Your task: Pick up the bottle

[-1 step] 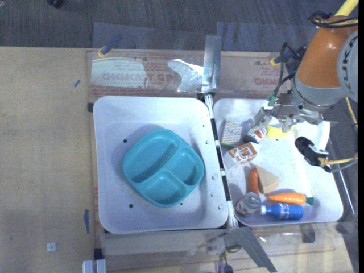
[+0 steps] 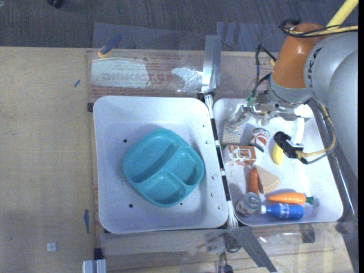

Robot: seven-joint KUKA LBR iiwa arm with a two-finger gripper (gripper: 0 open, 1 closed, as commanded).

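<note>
a teal plastic divided tray (image 2: 163,167) is sitting in the left white bin (image 2: 108,124). in the right white bin (image 2: 324,192), a blue plastic bottle with a white cap (image 2: 282,211) is showing beside an orange toy carrot with a green tip (image 2: 290,198), a red-and-white can (image 2: 260,139) and a yellow banana (image 2: 277,153).

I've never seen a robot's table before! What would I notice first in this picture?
Probably the big teal divided plate, lying alone in the left white bin. Next, the grey arm with its orange band reaching over the far end of the right bin, which is crowded with little toys. Among them, the blue bottle lies on its side along the near edge, beside a toy carrot.
</note>
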